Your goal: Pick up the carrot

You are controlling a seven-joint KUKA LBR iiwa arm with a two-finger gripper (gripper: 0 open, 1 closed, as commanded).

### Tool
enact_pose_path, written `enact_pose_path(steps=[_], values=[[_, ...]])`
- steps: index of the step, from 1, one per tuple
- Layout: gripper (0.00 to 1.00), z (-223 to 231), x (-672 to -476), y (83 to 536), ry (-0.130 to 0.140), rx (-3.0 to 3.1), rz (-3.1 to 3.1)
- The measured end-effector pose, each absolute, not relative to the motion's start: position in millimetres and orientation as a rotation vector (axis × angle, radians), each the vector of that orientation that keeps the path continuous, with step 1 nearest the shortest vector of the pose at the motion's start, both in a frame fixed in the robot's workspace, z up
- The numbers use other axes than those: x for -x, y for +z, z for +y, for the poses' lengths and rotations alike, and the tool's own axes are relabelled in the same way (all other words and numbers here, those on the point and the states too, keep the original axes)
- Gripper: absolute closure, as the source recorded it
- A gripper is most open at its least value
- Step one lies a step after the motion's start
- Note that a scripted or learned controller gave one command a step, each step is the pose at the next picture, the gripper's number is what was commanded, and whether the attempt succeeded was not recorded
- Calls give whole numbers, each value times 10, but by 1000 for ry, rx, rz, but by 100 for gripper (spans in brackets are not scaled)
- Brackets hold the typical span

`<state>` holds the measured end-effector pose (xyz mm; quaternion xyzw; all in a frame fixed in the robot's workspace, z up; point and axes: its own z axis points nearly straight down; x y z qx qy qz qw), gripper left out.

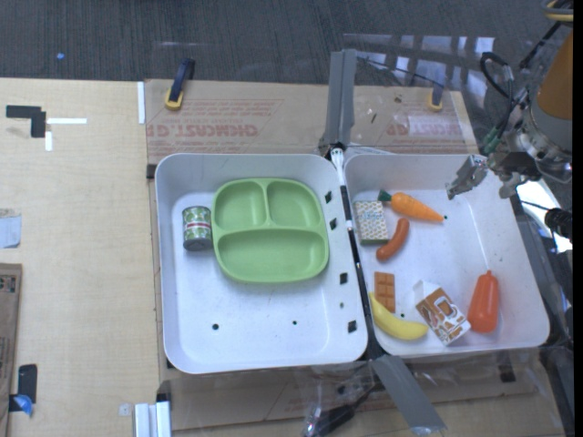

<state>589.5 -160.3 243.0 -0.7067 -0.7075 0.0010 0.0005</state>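
Observation:
The orange carrot (415, 207) with a green stem end lies in the upper left part of the right bin (510, 244), pointing right. My gripper (484, 181) hovers over the bin's upper right area, to the right of the carrot's tip and slightly above it. Its fingers (463, 179) stand open with nothing between them.
Beside the carrot lie a sausage (393, 239) and a pale box (371, 221). Lower in that bin are a waffle piece (385, 291), a banana (397, 322), a carton (442, 314) and an orange bottle (485, 301). The left bin (182, 317) holds a green divided plate (271, 228) and a can (196, 228).

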Motion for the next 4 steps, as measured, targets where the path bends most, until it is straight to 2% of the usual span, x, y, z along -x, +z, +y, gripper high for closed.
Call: enact_pose_path(steps=[1, 2, 3, 4], values=[[0, -1497, -6076, 920, 2, 2366, -2067], [0, -1061, -6153, 1575, 2, 2337, -2100], [0, -697, -6176, 1909, 7, 2724, -1564], [0, -979, -6019, 965, 6, 2670, -1653]])
